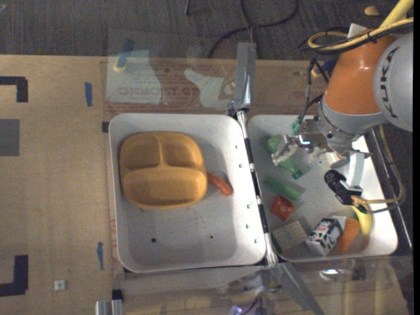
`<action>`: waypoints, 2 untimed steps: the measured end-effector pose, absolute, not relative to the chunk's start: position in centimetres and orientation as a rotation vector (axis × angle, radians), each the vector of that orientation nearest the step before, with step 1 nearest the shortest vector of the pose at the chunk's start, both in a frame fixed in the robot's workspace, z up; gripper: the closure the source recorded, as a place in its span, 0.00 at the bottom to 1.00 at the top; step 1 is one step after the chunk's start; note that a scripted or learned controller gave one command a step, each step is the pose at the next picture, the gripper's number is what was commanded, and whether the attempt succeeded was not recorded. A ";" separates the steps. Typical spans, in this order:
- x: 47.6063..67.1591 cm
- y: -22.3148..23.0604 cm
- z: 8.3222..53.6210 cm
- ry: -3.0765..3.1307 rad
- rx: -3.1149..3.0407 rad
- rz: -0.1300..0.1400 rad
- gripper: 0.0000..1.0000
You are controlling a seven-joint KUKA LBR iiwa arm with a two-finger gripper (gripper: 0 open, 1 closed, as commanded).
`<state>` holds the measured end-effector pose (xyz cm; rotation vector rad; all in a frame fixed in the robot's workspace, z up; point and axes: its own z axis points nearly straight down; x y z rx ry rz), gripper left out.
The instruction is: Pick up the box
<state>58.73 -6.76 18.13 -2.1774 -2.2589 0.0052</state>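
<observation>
Box (pixel 324 235), a small white carton with dark markings, lies untouched at the near edge of the right bin (pixel 388 241), so the pickup looks not yet begun. Just right of it lean a carrot (pixel 350 235) and a banana (pixel 362 219); just left lies a tan sponge-like block (pixel 290 233), with a red piece (pixel 282 207) and a green stick (pixel 284 188) farther left. The end effector (pixel 293 147) hangs over the far left part of that bin, well apart from the box; whether its fingers are apart or together I cannot tell. Judging the room, the box sits close to the near wall and is crowded on both sides, leaving open approach mainly from above. The left bin (pixel 177 241) holds a yellow divided plate (pixel 161 169)
</observation>
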 end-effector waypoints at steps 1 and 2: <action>56.7 -12.0 9.8 -2.383 -2.048 -0.002 0.00; 66.7 -10.0 10.2 -2.278 -2.162 0.003 0.00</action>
